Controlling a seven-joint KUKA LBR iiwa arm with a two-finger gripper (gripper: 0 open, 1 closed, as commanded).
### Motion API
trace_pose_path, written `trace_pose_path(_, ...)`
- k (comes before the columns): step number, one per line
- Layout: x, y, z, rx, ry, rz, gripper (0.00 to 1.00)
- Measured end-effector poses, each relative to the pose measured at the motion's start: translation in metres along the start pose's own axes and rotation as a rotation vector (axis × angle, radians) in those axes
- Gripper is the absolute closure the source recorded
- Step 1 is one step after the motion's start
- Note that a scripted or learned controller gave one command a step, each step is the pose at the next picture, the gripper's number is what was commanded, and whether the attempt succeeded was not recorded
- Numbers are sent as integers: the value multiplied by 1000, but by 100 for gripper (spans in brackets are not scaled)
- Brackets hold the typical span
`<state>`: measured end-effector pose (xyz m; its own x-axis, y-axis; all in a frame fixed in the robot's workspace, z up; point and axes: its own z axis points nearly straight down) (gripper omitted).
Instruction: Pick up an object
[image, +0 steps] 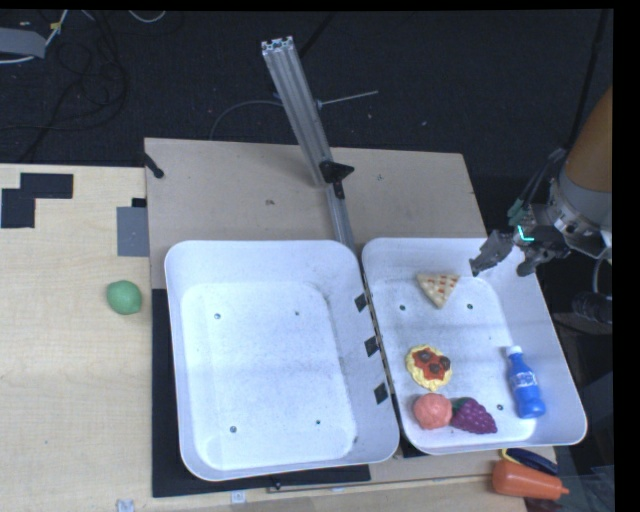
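Green ball (125, 297) lies on the bench, left of and outside both bins. Left bin (200, 262) carries no objects. Right bin (560, 400) holds a pizza slice (438, 288) near its far edge; nearer the camera sit a small round pizza (428, 367), a red fruit (432, 411) touching purple grapes (473, 416), and a blue bottle (524, 382). Gripper (507, 253) hovers over the far right corner, fingers spread, nothing between them. Judgement: no grasp yet; descent, closure and lift remain. Pizza slice is nearest.
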<state>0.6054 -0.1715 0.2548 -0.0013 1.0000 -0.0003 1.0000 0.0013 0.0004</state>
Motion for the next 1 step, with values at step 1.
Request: trace_pose_path(1,0,0,0,0,0,0,0)
